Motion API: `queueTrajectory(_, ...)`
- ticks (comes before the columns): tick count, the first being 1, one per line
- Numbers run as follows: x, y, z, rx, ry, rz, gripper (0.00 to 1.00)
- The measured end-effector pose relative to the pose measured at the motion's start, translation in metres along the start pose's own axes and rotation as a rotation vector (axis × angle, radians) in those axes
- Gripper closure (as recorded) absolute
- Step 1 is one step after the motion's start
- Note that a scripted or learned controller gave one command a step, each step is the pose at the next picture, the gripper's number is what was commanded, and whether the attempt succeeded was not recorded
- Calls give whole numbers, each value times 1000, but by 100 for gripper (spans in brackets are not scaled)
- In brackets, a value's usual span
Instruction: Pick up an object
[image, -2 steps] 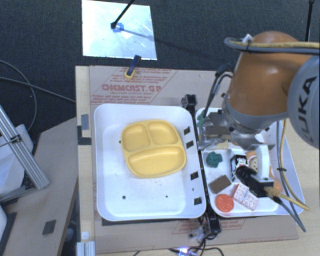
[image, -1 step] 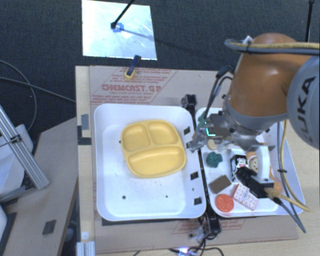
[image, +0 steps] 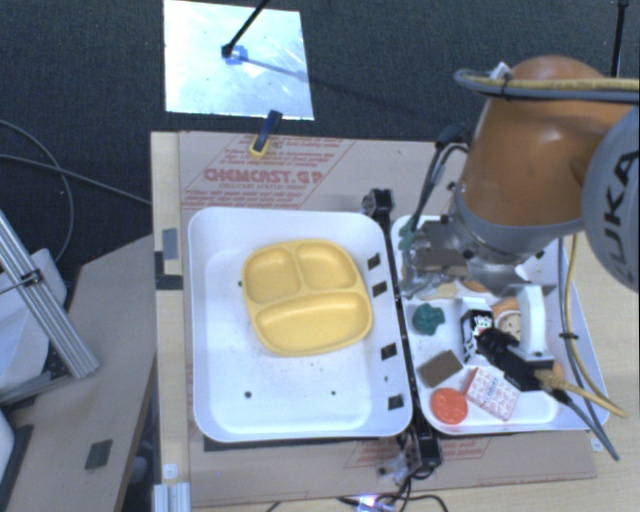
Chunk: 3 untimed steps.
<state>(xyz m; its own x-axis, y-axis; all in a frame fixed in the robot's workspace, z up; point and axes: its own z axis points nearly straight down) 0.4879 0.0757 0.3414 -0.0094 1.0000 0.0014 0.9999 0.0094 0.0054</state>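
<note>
Arm over the right bin (image: 585, 395), jaws' state indeterminable: closely packed teal object (image: 429, 318), orange disc (image: 449, 405) and neighbours risk a missed pick.

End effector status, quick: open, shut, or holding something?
End effector: cannot be told. It sits low over the right bin, under the arm's wrist, close to the green toy; nothing is seen gripped.

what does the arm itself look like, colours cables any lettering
The arm is bulky and rounded: a wide orange band above a grey wrist ring, a grey link at far right bearing dark letters. A yellowish cable loops over the top, and darker cables run down its left side.
</note>
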Motion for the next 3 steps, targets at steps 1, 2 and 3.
queueTrajectory(1, 0, 0, 0, 0, 0, 0, 0)
queueTrajectory(2, 0, 1, -11, -3, 0, -6, 100)
queueTrajectory(3, 0, 1, -10, -2, 0, -6, 0)
